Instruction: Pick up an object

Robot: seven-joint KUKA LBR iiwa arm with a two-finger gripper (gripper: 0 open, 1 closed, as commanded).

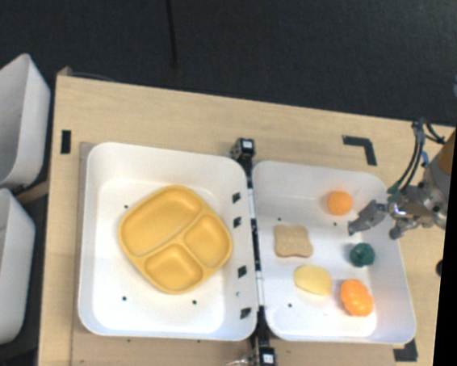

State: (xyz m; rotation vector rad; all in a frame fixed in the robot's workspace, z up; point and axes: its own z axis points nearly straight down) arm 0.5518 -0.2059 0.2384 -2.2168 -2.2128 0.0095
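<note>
A: What is sitting in the left bin (pixel 92 286)?

B: A yellow divided plate (pixel 176 238) is lying flat in the middle of it, turned at an angle, with three compartments facing up. Nothing is resting on it, and it is looking more like a place to set things than something to lift.

A: And the right bin (pixel 376 328)?

B: That is where the pickable things are lying, all apart from one another. A slice of toast (pixel 292 241) is lying nearest the divider, with a pale yellow lump (pixel 313 280) just below it. An orange ball (pixel 339 202) is sitting toward the far wall, a small dark green piece (pixel 361 254) is lying right of centre, and an orange pepper-like piece (pixel 355 297) is sitting near the front corner.

A: Where is the tool (pixel 380 219) hanging?

B: It is reaching in from the right, over the far right part of that bin, between the orange ball and the green piece. Its fingers are spreading apart with nothing between them. I'm judging those two as likeliest targets.

A: Anything blocking?

B: The bin's right wall is running close beside the green piece; otherwise each item is lying with room around it.
</note>
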